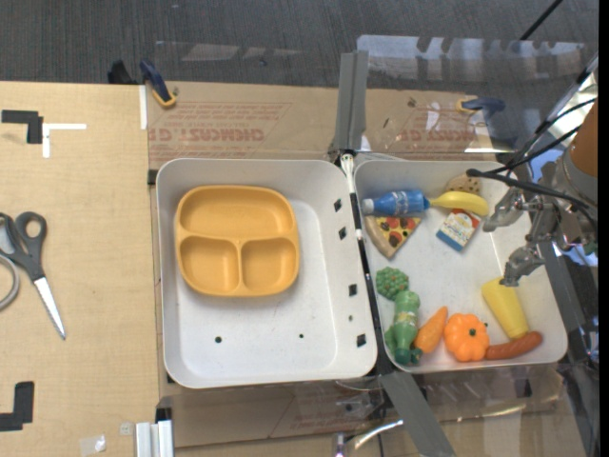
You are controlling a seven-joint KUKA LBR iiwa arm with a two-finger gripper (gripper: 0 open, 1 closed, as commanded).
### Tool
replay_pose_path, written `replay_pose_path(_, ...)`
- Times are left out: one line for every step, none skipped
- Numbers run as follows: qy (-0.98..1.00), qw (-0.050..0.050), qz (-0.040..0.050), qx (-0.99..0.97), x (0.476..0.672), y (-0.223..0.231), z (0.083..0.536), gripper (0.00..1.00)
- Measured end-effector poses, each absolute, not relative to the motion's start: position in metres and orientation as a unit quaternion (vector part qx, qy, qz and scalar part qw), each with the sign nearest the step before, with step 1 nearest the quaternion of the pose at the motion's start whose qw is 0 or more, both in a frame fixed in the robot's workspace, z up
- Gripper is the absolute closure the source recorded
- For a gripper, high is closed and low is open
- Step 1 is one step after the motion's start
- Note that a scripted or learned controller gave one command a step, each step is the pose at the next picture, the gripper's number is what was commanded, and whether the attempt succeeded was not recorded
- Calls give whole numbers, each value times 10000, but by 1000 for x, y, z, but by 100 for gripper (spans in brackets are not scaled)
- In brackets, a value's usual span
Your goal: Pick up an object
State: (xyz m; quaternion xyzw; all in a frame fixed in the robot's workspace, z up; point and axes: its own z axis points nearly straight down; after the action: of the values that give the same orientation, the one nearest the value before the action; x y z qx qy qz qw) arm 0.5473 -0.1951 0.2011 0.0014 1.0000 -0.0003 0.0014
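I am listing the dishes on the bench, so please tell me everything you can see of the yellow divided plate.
The yellow plate looks like smooth matte plastic, a rounded rectangle with a raised rim. It has three compartments: one long at the far side, two smaller at the near side. It lies flat on the floor of the left bin, toward its far left corner.

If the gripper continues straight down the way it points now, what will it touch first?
Probably the yellow corn piece: the gripper hangs just above it in the right bin. Depth is unclear from this slanted view.
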Motion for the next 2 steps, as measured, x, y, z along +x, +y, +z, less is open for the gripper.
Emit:
replay_pose_path(9996, 17, -6, 287, 526, -222, 92, 0)
replay_pose_path(9997, 36, -15, 262, 528, -220, 102, 100)
